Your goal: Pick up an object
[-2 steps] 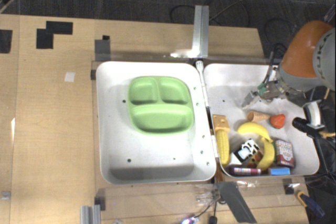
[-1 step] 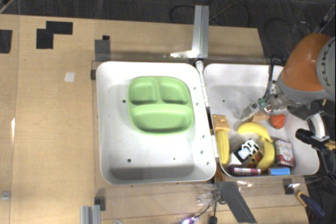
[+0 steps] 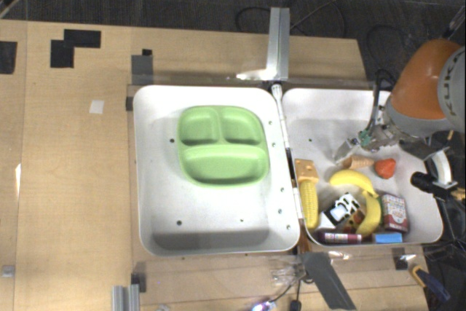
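Note:
The right bin [image 3: 320,113] holds a pile of small objects at its near end. A yellow corn cob [image 3: 309,194] lies along its left wall, next to a banana [image 3: 358,189]. A red strawberry-like piece [image 3: 386,168] sits to the right, a red carton [image 3: 394,212] below it. A black-and-white item [image 3: 343,209], a dark marker [image 3: 341,235] and a blue block [image 3: 388,237] lie at the front. My gripper [image 3: 366,140] hangs low over the bin's middle right, just above a tan piece [image 3: 360,162]. Nothing visibly sits in it.
The left bin [image 3: 156,229] carries a green divided plate [image 3: 221,143]. A metal post [image 3: 279,40] stands at the back between the two bins. The arm's orange band [image 3: 428,80] and grey wrist cover the right bin's far right corner.

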Robot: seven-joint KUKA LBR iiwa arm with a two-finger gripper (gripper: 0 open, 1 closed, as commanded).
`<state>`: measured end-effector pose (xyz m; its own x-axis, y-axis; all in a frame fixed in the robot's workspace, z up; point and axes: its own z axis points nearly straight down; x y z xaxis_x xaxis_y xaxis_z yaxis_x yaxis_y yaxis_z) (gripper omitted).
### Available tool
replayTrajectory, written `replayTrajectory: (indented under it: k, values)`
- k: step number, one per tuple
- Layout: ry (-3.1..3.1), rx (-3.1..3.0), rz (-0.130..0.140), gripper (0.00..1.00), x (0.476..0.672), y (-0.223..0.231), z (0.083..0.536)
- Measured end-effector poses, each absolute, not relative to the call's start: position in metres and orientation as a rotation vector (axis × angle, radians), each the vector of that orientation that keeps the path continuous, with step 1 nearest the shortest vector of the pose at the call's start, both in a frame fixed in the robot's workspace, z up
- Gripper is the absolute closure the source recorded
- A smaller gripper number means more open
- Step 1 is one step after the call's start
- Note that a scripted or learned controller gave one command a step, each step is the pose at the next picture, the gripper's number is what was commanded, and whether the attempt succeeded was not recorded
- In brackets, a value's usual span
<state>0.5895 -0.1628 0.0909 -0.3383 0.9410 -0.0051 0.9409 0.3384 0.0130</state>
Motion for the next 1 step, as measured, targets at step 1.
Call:
replayTrajectory:
  k: [1]
  values:
    - [2.613, 1.732, 0.005, 0.00, 0.5540, -0.1674, 0.1404]
